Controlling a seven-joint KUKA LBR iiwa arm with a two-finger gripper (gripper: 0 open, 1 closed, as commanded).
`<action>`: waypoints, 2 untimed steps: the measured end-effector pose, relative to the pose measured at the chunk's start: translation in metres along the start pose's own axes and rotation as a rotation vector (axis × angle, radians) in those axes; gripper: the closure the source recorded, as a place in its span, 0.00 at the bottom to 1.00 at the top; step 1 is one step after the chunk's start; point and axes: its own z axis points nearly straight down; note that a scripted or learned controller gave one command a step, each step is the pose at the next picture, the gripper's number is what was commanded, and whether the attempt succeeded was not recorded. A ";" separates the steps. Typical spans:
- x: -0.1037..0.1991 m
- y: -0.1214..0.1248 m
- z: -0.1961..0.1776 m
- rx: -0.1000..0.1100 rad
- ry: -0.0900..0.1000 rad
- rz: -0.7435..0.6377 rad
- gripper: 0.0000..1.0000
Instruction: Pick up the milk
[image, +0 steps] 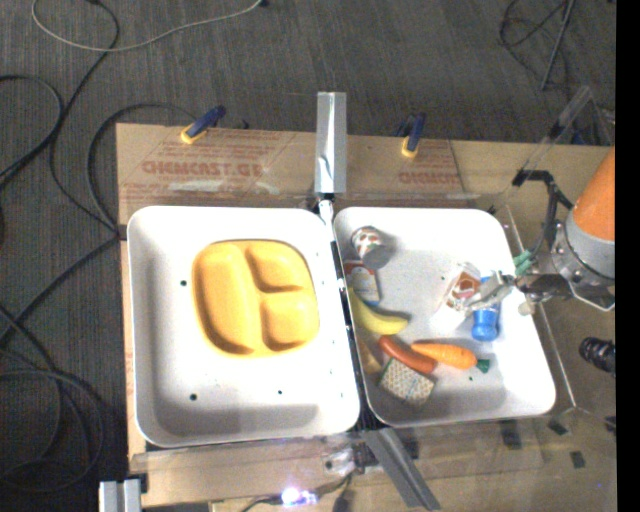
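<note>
Our pincer (503, 285) sits at the right side of the right bin (520, 395), low over the toys. We cannot tell if it is grasping anything or let go, because it looks small and blurry here.

Just beside its tip is the milk (466, 287), a small white carton with red marks, lying tilted. It is touching or nearly touching the pincer. A blue bottle (485, 324) is right below it, very close.

Farther out we see a carrot (445, 354), a red sausage (407, 357), a banana (378, 318), a checked cracker (406, 382) and a shiny can (366, 241). The left bin (150, 330) holds a yellow tray (257, 295).

We think the pinch could go wrong. The blue bottle is so near that we may grab it instead, or bump the milk away. The tilted carton could also slip out.
</note>
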 end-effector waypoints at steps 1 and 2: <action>-0.026 0.041 0.064 0.000 -0.001 -0.111 0.00; -0.022 0.098 0.132 -0.026 -0.009 -0.218 0.00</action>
